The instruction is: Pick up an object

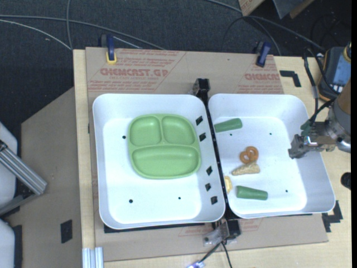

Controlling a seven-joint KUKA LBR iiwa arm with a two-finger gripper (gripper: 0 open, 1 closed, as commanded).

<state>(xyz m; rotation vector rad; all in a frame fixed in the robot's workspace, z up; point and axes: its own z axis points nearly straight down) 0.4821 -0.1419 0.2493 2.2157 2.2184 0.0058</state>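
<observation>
Grey arm (341, 102) was cut off at the frame's right edge; I could not tell how its jaws (297, 148) stood over the right bin (312, 166). Left of them lay two green pieces (227, 125) (251, 193) and an orange ring (249, 154).

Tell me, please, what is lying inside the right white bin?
The right bin holds two green pieces, an orange pretzel-like ring and a tan piece. The pincer sits over its right side and covers the floor below it.
</observation>
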